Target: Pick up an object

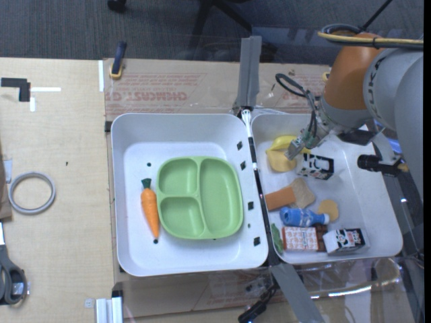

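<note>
My gripper (295,149) hangs low over the back of the right bin (384,200), at the right end of a yellow banana-like toy (278,155). Whether it touches the toy is unclear. Just right of it lies a small black-and-white carton (316,167). Nearer the front lie an orange-brown block (279,198), a tan piece (304,194), a round biscuit-coloured disc (328,209), a blue bottle (300,216), a red-and-white box (300,239) and another black-and-white carton (346,239). The grey arm with its orange band (350,79) comes in from the upper right.
The left bin (128,147) holds a green divided plate (200,197) and a toy carrot (150,210) beside it. A ring of tape (30,192) and scissors (10,282) lie on the bench at far left. A metal divider (249,79) stands between the bins.
</note>
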Action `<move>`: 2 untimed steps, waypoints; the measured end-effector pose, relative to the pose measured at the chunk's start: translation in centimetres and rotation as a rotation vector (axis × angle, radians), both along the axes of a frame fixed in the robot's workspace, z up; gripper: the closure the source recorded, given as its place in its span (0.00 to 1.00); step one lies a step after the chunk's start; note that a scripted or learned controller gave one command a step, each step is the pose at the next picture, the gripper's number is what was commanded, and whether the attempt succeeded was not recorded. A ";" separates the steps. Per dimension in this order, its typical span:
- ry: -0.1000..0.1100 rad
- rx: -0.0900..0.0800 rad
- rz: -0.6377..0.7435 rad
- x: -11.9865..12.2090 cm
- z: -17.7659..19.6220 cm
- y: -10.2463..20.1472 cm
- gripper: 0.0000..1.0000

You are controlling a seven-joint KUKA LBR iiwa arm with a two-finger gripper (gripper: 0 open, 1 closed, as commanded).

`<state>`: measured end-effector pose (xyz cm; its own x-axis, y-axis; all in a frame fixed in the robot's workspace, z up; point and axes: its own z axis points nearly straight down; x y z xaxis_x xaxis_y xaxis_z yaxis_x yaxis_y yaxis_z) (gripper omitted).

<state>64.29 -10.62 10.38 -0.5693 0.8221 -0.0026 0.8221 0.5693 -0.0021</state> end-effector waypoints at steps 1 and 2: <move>-0.003 0.001 0.427 1.7 8.9 6.9 1.00; 0.000 0.002 0.044 -5.0 8.8 6.3 1.00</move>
